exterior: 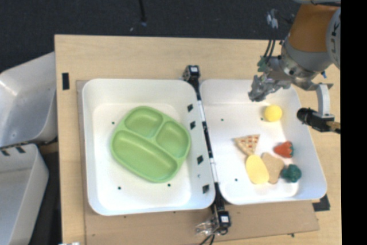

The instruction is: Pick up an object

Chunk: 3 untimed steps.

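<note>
1. Nearest the camera, along the lower edge of the right bin (226,189), a yellow oval piece (256,169) is lying against a tan piece (273,166), and a dark green piece (291,172) is sitting just at their 3 o'clock side.
2. A red piece (283,150) is resting just at 12 o'clock from the green one, and a pizza-slice toy (248,143) is lying near it at 9 o'clock.
3. In the left bin (92,140), across the divider, a green sectioned plate (150,143) is lying flat near the middle.
4. Farther back in the right bin, a yellow ball (273,113) is sitting apart from the other pieces.
5. The pincer (261,89) is hanging over the right bin's far part, at about 11 o'clock from the ball and near it; I cannot tell whether it is open or closed, and nothing is showing in its grip.
6. Both bins are sitting on the wooden tabletop (126,57).
</note>
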Each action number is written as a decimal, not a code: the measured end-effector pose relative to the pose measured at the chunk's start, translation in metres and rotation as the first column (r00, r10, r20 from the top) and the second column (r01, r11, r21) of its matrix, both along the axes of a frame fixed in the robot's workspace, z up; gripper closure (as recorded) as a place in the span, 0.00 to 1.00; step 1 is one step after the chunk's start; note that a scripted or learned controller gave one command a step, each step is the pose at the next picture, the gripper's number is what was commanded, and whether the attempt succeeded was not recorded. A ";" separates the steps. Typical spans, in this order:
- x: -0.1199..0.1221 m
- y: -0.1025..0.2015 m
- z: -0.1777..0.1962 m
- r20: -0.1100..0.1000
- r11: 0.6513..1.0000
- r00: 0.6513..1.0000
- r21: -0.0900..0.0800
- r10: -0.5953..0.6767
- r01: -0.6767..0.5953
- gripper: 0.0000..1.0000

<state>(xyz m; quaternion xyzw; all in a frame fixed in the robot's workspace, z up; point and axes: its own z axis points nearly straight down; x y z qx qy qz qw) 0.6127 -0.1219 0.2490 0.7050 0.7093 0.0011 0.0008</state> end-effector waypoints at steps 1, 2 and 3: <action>0.013 0.062 0.003 0.001 1.000 1.000 0.001 0.002 -0.002 1.00; 0.026 0.117 -0.006 0.000 1.000 1.000 -0.001 -0.001 0.001 1.00; 0.034 0.175 0.003 0.000 1.000 1.000 0.001 0.002 -0.002 1.00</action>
